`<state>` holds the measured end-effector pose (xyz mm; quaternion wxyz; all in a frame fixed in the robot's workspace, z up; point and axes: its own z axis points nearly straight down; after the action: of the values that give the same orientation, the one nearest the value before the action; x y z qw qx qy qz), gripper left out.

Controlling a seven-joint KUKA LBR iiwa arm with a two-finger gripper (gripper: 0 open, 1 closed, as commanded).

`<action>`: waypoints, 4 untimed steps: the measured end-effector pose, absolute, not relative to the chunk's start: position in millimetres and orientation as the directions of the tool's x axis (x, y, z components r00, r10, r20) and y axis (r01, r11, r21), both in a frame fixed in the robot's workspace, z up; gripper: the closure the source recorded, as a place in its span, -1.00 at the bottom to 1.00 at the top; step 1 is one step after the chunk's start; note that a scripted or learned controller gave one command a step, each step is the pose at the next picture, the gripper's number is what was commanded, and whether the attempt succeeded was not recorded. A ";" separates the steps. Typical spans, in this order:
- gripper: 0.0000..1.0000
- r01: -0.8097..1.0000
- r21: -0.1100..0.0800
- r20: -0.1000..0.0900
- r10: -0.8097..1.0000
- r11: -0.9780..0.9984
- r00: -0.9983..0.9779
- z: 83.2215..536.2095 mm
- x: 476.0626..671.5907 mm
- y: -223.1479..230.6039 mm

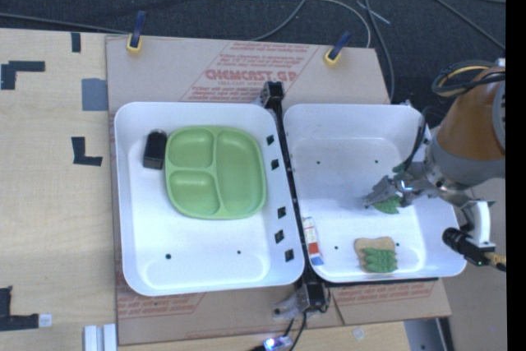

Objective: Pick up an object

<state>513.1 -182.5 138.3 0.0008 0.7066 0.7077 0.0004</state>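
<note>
left bin (131,201): green divided plate (216,173), black block (154,150) touching its left side
right bin (345,123): sponge (376,254) by front edge
gripper (385,197): clenched on a green thing (389,205)

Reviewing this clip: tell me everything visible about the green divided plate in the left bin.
The green divided plate is pale green, a rounded square with a raised rim and three compartments: two smaller ones on the camera view's left, one long one on its right. It looks like matte plastic. It lies flat and upright on the floor of the left bin, toward the far half. A small black object sits against its left edge, apparently touching. Nothing lies in its compartments.
</note>
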 end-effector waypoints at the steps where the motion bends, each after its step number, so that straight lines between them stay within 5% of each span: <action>1: 1.00 1.000 0.002 -0.001 1.000 0.002 -0.002 181.0 517.3 -179.7; 2: 1.00 1.000 0.003 -0.001 1.000 0.002 -0.002 221.0 518.4 -179.4; 4: 1.00 1.000 -0.001 0.001 1.000 0.006 -0.006 232.0 532.8 -62.8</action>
<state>532.8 -62.8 232.0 -0.0005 0.7048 0.7094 0.0001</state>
